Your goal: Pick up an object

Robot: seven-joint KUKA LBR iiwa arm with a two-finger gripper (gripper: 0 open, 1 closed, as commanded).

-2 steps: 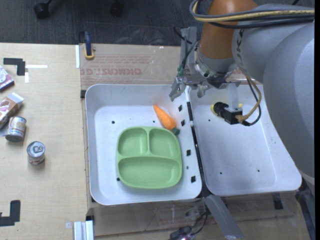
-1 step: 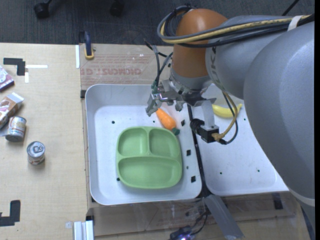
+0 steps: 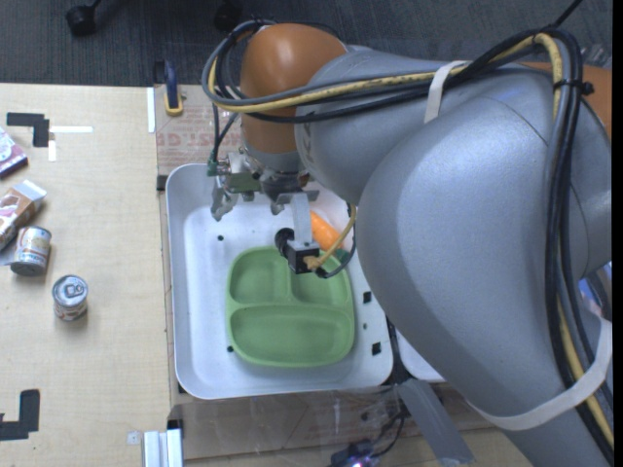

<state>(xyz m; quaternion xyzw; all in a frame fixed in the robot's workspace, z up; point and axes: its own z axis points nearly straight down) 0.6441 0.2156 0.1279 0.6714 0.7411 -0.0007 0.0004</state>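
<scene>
Gripper (image 3: 250, 202) low over upper end of left white bin (image 3: 190, 261), below orange-banded wrist. Grey arm (image 3: 467, 222) across whole right side of view. Fingers (image 3: 222, 202) spread wide, bare bin floor between them, nothing held. Tips close to bin floor; contact not resolvable.

Candidate objects, same bin:
- Green tray (image 3: 290, 319), divided into compartments, flat on bin floor in lower half. Just below gripper, apart from it.
- Orange object (image 3: 324, 230), small, near tray's upper right corner, right of gripper. Partly hidden behind robot hardware, shape not resolvable. Touching tray or not: cannot tell.

Second bin (image 3: 419, 363): pale sliver at lower right, mostly covered by arm.

Worktop (image 3: 88, 377), pale wood, left of bins:
- Silver can (image 3: 70, 298), upright, top facing camera.
- Labelled can (image 3: 32, 249), just up and left of first, near it but apart.
- Packets (image 3: 18, 207) at left edge, cut off by frame.
- Black L-shaped marks (image 3: 27, 125) near top left and bottom left corners.

All worktop items well apart from gripper.
</scene>
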